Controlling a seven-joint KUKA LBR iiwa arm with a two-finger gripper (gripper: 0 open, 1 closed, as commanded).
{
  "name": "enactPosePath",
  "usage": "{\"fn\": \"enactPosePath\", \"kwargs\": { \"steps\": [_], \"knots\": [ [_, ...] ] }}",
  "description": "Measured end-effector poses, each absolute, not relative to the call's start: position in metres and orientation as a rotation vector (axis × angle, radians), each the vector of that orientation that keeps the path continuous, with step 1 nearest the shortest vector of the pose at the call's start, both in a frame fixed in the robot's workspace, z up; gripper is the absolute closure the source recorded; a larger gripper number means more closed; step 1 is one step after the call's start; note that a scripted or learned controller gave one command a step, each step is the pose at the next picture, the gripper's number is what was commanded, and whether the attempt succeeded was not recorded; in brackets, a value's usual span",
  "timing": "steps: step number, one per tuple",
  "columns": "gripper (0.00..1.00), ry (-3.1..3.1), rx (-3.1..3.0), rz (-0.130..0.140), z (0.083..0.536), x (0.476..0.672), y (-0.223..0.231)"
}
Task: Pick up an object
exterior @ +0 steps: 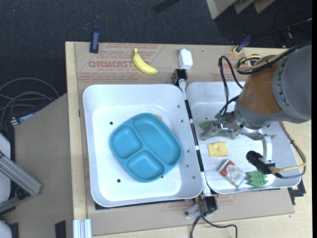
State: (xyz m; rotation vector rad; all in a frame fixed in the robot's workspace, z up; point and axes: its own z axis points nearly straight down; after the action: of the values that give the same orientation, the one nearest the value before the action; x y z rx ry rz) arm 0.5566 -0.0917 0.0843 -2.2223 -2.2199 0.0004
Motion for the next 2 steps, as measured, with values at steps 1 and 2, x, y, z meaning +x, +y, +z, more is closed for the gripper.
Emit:
{"fn": "enactPosePath", "kwargs": {
  "steps": [1, 2],
  "knots": [
    [0.0, -2.219, -2.221, 0.001, 0.085, 0.535, -0.103],
    [0.0, -2.223, -2.222, -0.002, 0.084, 0.558, -0.094]
  ]
}}
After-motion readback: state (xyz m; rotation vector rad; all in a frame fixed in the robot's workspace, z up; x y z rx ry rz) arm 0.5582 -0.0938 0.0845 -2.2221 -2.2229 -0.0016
